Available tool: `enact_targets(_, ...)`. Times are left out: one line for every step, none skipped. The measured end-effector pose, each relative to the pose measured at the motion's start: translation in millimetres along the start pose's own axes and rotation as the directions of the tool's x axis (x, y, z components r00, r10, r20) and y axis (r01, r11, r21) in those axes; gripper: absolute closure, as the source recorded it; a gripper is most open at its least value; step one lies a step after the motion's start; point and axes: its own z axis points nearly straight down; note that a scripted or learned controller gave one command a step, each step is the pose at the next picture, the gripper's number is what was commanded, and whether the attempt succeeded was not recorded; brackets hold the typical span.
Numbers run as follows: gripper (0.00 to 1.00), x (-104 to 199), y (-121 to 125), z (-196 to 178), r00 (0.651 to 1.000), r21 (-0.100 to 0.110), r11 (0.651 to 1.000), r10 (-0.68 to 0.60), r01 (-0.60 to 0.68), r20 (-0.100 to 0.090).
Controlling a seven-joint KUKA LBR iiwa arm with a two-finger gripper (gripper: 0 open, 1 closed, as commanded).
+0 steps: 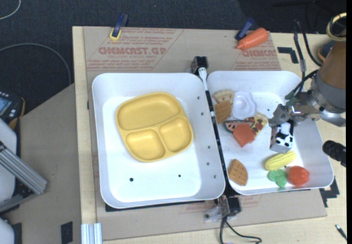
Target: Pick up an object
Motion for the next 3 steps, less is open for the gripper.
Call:
enact_targets(1.0, 0.1, 0.4, 2.7, 1.0, 0.006, 1.0, 0.001, -0.001, -0.002)
enact_targets(1.0, 20.0, 58.9, 9.2, 1.0, 0.003, 1.0, -0.004, 0.004, -0.001)
enact_targets(1.0, 36.1, 107.1, 16.1, 1.0, 0.003, 1.0, -0.003, 0.003, -0.002)
